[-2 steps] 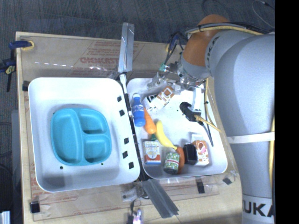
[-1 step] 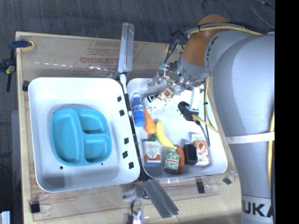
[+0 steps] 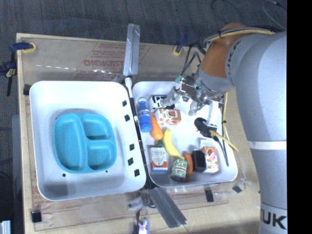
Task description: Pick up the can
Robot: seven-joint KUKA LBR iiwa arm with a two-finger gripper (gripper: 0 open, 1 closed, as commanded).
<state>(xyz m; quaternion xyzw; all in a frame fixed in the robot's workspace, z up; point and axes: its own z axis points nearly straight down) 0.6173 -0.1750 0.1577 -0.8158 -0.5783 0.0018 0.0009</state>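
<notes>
right, down we look on the bench, two white bins side by side. the left bin holds a blue divided plate, sitting centre-left of the frame. all the clutter is in the right bin.

the arm comes in from the right edge, big and grey, orange band up top, and the gripper hangs over the upper part of the right bin, just above a small orange-and-white carton. spread or pressed together? can't tell from this angle, the tool is a tangle of metal and cable. nothing visibly pinched in it.

now the can: it's down at the lower edge of the right bin, close against the near wall, green label, dark top, looks upright. well apart from the gripper, at the opposite end of the bin.

around it: a second carton just to its left, a banana just above it, slanting up toward an orange carrot-like piece. to the can's right an orange object, then a small black object, then a white-and-red carton.

and a blue bottle lies along the right bin's left wall.
</notes>
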